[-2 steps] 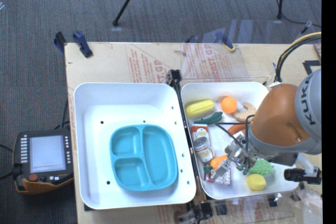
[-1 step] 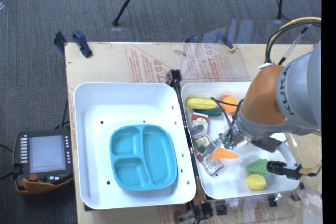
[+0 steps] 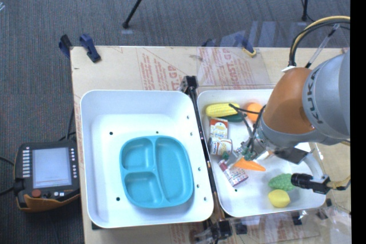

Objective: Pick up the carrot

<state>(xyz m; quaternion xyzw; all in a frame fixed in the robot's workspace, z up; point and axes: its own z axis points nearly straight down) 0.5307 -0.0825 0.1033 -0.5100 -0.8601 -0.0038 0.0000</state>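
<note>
A: Carrot (image 3: pixel 251 166) — where's it at?

B: Right bin (image 3: pixel 297 207), roughly mid-floor. Lying flat, orange, pointed end toward the bin's right side. A small packet (image 3: pixel 234 175) sits just beside it on the left, and a can (image 3: pixel 219 146) is a bit up from that.

A: And the arm?

B: Arm (image 3: pixel 297 108) is over the right bin, wrist down low. The jaws (image 3: pixel 247 151) hang right above the carrot's thick end, prob touching or nearly so. Can't tell if they're spread or closed tho; the wrist body and cabling hide them from this angle.

A: So is it grasped?

B: No evidence of that. Carrot looks like it's resting on the bin floor, not lifted. I'd call it approach done, grasp unconfirmed, lift not done.

A: What's left then?

B: Close on it, if not already, then raise it clear of the bin. That's the whole task basically.

A: Clutter nearby?

B: Yeah. Corn (image 3: pixel 223 110) and an orange fruit (image 3: pixel 253 108) up top, a green veg (image 3: pixel 281 182) and a lemon (image 3: pixel 279 198) lower right. Packet is the closest neighbour, could get nudged or pinched along w/ the carrot.

A: Left bin?

B: Left bin (image 3: pixel 97 123) has a blue divided plate (image 3: pixel 155 171). Not relevant to the pick.
</note>
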